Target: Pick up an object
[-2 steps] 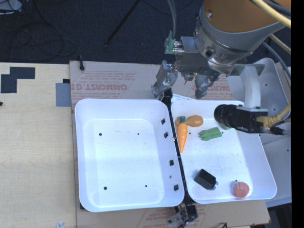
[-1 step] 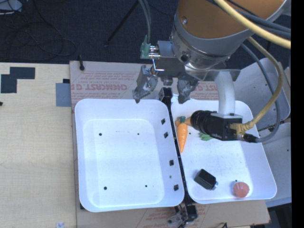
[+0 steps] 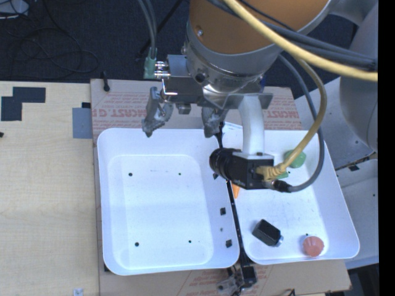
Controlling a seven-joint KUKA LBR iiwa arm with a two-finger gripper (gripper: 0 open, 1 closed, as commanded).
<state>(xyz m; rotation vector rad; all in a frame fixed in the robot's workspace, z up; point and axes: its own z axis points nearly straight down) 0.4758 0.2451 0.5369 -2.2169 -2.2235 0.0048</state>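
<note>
Hand (image 3: 180, 123) hangs open-fingered over left bin's (image 3: 117, 258) far rim.

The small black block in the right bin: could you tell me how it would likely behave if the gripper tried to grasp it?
The black block looks boxy and rigid, so it probably won't flex or roll. It lies flat and low on the right bin, so it could slide if nudged. It seems small, likely light.

A small black block (image 3: 267, 232) lies tilted on the floor of the right bin (image 3: 345, 227), near its front; a round orange-red ball (image 3: 313, 245) sits just beside it; a green object (image 3: 297, 160), partly hidden, rests farther back.
</note>
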